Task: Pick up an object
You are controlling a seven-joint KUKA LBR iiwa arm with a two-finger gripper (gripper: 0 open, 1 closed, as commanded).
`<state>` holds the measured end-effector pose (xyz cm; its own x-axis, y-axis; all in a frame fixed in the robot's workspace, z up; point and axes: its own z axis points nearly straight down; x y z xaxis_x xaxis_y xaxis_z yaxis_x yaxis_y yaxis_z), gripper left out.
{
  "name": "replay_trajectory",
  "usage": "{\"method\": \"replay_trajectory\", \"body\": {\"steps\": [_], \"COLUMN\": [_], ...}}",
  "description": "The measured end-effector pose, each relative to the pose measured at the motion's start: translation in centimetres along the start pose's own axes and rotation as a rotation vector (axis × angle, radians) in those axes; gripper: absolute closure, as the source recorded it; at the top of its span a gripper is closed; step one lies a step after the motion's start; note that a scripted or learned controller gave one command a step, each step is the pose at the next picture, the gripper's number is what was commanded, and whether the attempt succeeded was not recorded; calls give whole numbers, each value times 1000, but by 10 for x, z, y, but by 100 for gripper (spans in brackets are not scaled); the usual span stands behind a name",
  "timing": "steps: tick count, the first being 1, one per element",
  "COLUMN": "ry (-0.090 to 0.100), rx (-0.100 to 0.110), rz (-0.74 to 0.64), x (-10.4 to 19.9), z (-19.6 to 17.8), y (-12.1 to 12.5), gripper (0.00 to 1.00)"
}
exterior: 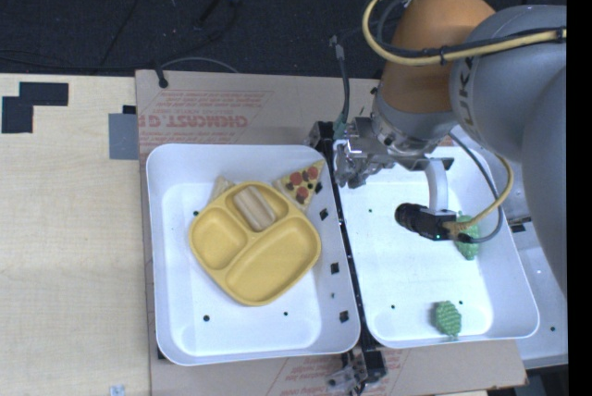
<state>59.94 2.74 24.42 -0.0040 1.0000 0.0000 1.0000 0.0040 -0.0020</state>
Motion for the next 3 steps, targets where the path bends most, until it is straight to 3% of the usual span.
{"method": "replay_trajectory", "body": {"steps": [1,2,3], "ry": [0,-1,-1], "rx": [3,1,2], "rz": [0,2,2], "x": [55,82,81], "z": [18,19,19], "y": [0,4,4], "gripper": [100,100,0]}}
